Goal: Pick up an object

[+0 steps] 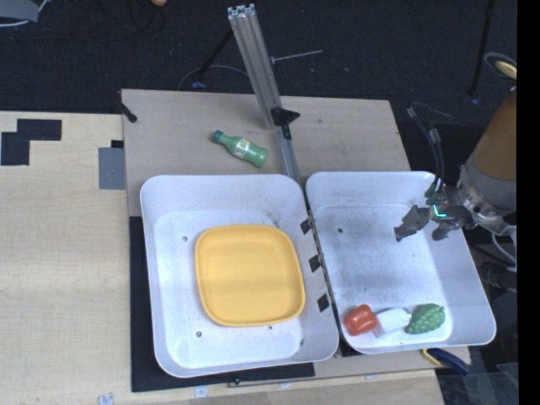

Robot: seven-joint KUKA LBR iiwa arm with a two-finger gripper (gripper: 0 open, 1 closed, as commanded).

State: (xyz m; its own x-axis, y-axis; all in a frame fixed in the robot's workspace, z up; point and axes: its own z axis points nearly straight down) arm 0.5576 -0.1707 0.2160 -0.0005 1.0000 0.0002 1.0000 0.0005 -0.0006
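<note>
Along the near edge of the right-hand bin (472, 310) three small things lie in a row, touching or almost so: a red toy pepper (361, 319), a white block (392, 320) and a knobbly green piece that looks like toy broccoli (425, 318). They have most likely gathered there against the front wall, which leaves little room on their near side.

The gripper (426, 224) hangs above the far right part of the same bin, its two dark fingers spread apart with nothing between them. From it the three pieces lie toward the camera. The green one is almost straight below the tool in the picture, the white one a little to the left, the pepper farthest left. All are well apart from the fingers.

To the tool's left, in the other bin (160, 226), a yellow square plate (249, 274) lies flat. Beyond both bins, on the bare board, a small green bottle (240, 148) lies on its side beside a slanting aluminium post (260, 57).
</note>
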